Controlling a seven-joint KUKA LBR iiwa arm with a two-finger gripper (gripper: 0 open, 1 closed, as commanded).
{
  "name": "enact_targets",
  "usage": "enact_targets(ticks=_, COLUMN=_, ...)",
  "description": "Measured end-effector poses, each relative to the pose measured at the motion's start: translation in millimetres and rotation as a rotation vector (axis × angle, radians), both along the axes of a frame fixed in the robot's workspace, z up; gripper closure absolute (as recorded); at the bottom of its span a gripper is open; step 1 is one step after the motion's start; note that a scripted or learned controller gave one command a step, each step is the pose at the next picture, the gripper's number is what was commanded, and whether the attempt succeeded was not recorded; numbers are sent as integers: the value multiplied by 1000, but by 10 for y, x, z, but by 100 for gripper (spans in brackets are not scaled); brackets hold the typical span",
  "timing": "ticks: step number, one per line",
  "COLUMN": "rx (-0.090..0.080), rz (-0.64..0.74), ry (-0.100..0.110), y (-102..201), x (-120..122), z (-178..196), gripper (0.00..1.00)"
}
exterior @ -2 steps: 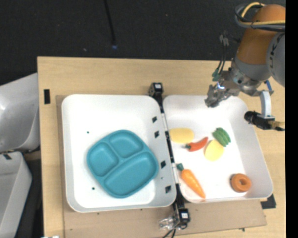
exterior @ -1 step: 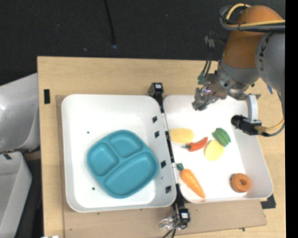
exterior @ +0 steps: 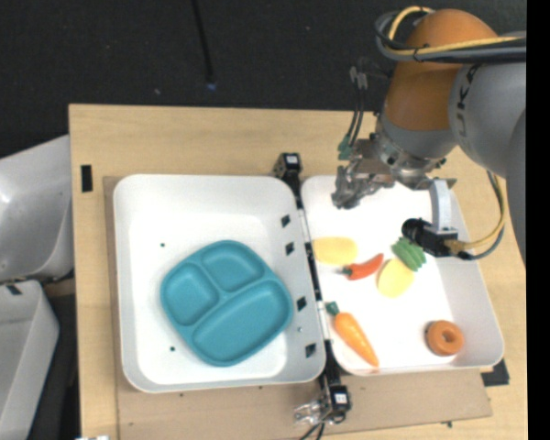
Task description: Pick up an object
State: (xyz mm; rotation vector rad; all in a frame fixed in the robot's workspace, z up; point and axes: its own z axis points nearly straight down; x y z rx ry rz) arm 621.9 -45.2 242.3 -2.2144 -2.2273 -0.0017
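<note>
In the right bin (exterior: 472,287) lie several toy foods: a yellow piece (exterior: 335,249), a red chili pepper (exterior: 366,268), a yellow corn with green leaves (exterior: 399,272), an orange carrot (exterior: 355,335) and an orange doughnut-like ring (exterior: 445,337). My gripper (exterior: 348,193) hangs over the bin's far left corner, above and behind the yellow piece. Nothing shows between its fingers.
The left bin (exterior: 133,246) holds a blue divided plate (exterior: 224,302). Black clips run along the divider between the bins (exterior: 304,273). A cable and a black fitting (exterior: 431,236) hang from the wrist over the right bin's far side.
</note>
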Motion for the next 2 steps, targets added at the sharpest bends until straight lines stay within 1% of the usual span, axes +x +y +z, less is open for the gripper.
enact_targets(ticks=1, rx=0, rz=1, ry=1, y=525, x=-115, z=107, gripper=100)
enact_targets(ticks=2, rx=0, rz=1, ry=1, y=1061, x=-348, z=102, gripper=100)
